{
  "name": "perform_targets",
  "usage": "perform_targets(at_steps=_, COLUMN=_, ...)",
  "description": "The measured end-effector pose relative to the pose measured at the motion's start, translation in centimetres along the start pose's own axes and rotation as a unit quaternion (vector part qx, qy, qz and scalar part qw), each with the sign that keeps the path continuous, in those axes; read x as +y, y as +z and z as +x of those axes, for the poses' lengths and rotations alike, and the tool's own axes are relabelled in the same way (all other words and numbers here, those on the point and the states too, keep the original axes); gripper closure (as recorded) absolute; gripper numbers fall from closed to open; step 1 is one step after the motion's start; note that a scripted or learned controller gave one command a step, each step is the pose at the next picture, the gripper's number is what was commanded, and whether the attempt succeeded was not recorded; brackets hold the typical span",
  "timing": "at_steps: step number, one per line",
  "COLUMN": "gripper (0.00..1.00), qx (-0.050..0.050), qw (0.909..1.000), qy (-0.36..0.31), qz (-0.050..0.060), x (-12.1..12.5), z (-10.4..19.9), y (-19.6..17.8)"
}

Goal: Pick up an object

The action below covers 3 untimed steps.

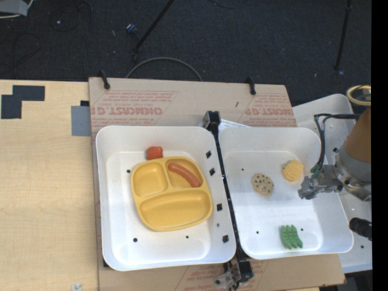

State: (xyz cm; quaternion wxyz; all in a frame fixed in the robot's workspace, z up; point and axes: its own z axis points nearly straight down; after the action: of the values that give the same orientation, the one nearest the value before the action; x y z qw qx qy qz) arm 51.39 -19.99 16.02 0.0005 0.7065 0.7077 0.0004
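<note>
Reaching in over the right bin (327, 235), the gripper (308, 190) hangs low at its far wall, likely lining up on 1 of 3 loose pieces; whether its jaws are spread I cannot tell. Nearest it lies the yellow waffle piece (293, 170), then the speckled cookie (263, 183), with the green piece (291, 236) toward that bin's front.

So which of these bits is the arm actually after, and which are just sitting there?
Likely part of the job (loose things near the gripper, in the right bin):
- yellow piece
- round tan piece
- green piece

Just lying about, for now (left bin):
- yellow divided tray
- sausage in the tray
- small red piece beside the tray
</note>
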Motion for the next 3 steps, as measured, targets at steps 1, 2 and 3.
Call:
perform_targets(at_steps=1, gripper=1.00, qx=0.000, qw=1.0000, qy=0.000, qz=0.000, x=0.1, z=0.3, y=-4.3)
perform_targets(at_steps=2, gripper=1.00, qx=0.000, qw=1.0000, qy=0.000, qz=-0.001, x=1.1, z=-0.1, y=-9.2)
perform_targets(at_steps=3, gripper=1.00, qx=0.001, qw=1.0000, qy=-0.002, qz=0.002, x=2.2, z=5.5, y=-9.3)
